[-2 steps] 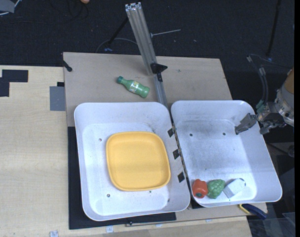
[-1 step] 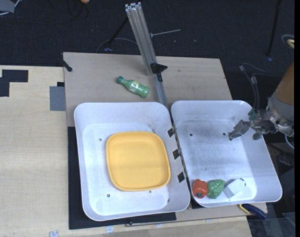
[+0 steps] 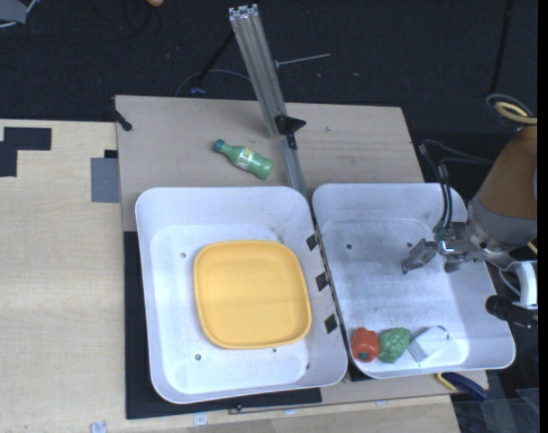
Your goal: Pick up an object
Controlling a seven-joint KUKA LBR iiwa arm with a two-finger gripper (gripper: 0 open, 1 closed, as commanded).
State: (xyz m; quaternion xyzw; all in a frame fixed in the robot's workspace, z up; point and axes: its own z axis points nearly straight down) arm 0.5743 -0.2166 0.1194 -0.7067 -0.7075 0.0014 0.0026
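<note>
Bench (image 3: pixel 364 142): two white bins (image 3: pixel 157 242), green bottle (image 3: pixel 243 158).

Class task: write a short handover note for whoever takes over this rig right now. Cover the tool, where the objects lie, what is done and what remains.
Tool: over the right bin, nothing between its fingers.
Objects: red item, green item and grey-white item clustered at the right bin's near edge; yellow plate in the left bin; green bottle lying on the bench behind the bins.
Done: nothing picked.
Left: choose an object, descend, grasp, lift.
</note>
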